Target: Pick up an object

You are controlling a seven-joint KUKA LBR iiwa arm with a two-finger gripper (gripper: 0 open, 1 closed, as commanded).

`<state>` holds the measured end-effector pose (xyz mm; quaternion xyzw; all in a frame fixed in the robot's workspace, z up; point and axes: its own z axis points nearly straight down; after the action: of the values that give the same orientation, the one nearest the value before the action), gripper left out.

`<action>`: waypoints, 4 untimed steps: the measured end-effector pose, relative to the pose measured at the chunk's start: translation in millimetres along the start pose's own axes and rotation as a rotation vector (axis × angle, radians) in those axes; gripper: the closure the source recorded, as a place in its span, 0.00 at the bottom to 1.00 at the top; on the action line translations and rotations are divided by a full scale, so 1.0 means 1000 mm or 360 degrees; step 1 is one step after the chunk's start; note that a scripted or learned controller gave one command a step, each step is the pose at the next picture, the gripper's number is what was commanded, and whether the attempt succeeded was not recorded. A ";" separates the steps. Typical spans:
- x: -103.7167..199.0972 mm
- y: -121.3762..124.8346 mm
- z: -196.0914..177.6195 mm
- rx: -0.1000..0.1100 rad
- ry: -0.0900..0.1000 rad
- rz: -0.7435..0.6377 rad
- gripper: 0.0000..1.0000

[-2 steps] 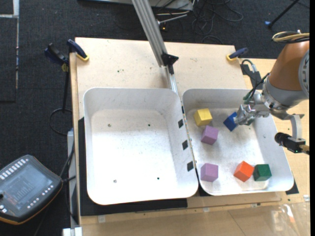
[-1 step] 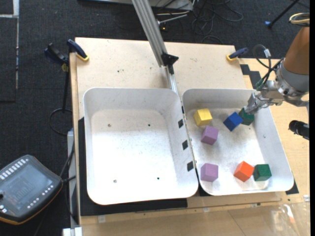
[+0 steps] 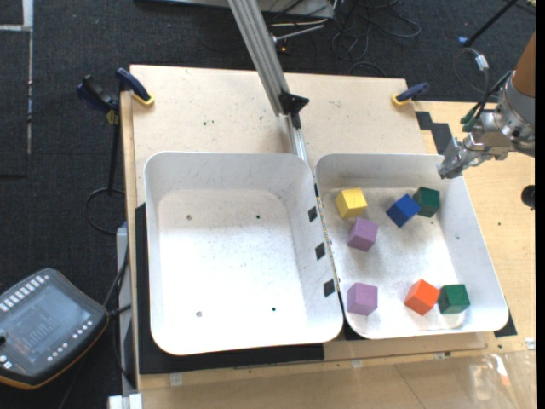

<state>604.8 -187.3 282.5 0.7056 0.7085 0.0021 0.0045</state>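
Note:
The right bin (image 3: 477, 254) holds several small cubes. A yellow cube (image 3: 351, 202), a blue cube (image 3: 402, 210) and a dark green cube (image 3: 427, 200) lie along its far side, with a purple cube (image 3: 363, 233) just below the yellow one. Near the front lie a second purple cube (image 3: 362, 298), an orange cube (image 3: 421, 296) and a green cube (image 3: 454, 298), the last two touching. My gripper (image 3: 451, 164) hangs over the bin's far right rim, up and right of the dark green cube, with nothing seen in it.
The left bin (image 3: 162, 228) sits beside the right one, their rims meeting mid-bench. A slanted metal pole (image 3: 260, 45) crosses the far bench. Clamps (image 3: 136, 88) (image 3: 410, 94) grip the far corners. A teach pendant (image 3: 43, 326) lies at lower left.

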 end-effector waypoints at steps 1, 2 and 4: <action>0.000 0.001 -0.018 0.0007 0.0002 0.0001 1.00; 0.060 -0.004 -0.003 0.0017 0.0008 -0.0006 1.00; 0.161 -0.026 0.018 0.0020 0.0008 -0.0006 1.00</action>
<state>578.1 -26.1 264.1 0.7043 0.7099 -0.0007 -0.0017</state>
